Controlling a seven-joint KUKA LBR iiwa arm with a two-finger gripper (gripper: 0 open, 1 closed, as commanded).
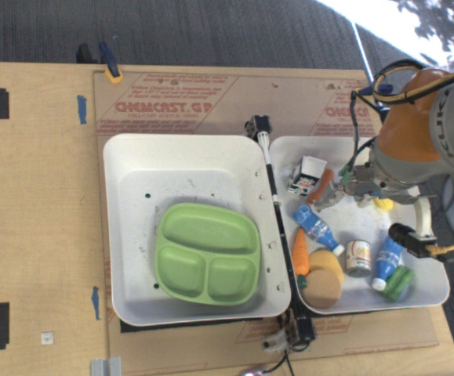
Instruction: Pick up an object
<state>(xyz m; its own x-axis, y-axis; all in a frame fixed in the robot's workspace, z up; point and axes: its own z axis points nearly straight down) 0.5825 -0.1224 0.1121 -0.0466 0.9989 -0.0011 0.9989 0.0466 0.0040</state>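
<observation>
My gripper (335, 192) hangs low over the right bin (438, 288), near its upper middle, under the grey wrist and orange band. A small reddish piece (321, 187) lies right at its left side; whether it is held I cannot tell. A white carton (310, 171) sits just up-left of it. A blue bottle (317, 227) lies below the gripper. Further down are an orange carrot (300, 251), a tan bun (325, 277), a small can (357, 257), a second blue bottle (389, 261) and a green item (400, 283). A yellow piece (383, 204) peeks out under the wrist.
The left bin (125, 210) holds a green divided plate (208, 253). A black clamp (257, 125) sits at the top of the wall between the bins. A cable (438, 248) runs off the arm over the right bin's right edge.
</observation>
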